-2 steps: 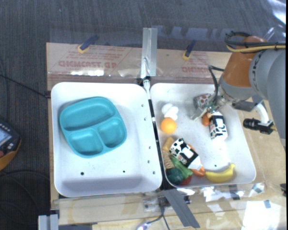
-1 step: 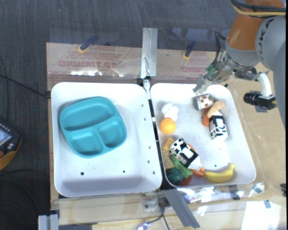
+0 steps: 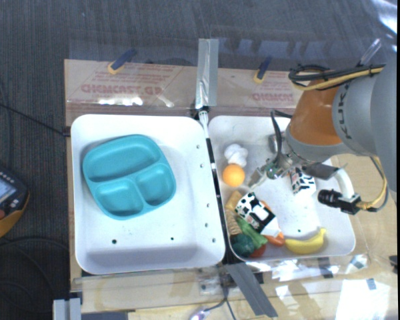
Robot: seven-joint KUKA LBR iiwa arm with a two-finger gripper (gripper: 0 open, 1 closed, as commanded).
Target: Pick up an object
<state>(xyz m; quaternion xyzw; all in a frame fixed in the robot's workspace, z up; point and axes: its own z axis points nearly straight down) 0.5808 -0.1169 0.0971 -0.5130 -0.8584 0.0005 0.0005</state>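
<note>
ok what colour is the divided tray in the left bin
Turquoise blue, seen plainly in the camera view: the divided tray.

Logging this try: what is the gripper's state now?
Two-finger gripper: cannot be told; it hangs over the right white bin.

Floor (image 3: 120, 12): dark grey ribbed carpet, covering the upper and left areas of the view. Thin black cables (image 3: 27, 119) run across it at left. A handheld control pendant (image 3: 0, 202), black with orange trim and a lit screen, lies on the floor at the left edge. Table (image 3: 147, 85): light brown board surface with faint red printed lettering, partly covered by clear film. Two blue-and-yellow clips (image 3: 122, 61) sit at its far edge. Lighting: even, with glare at upper right.
</note>
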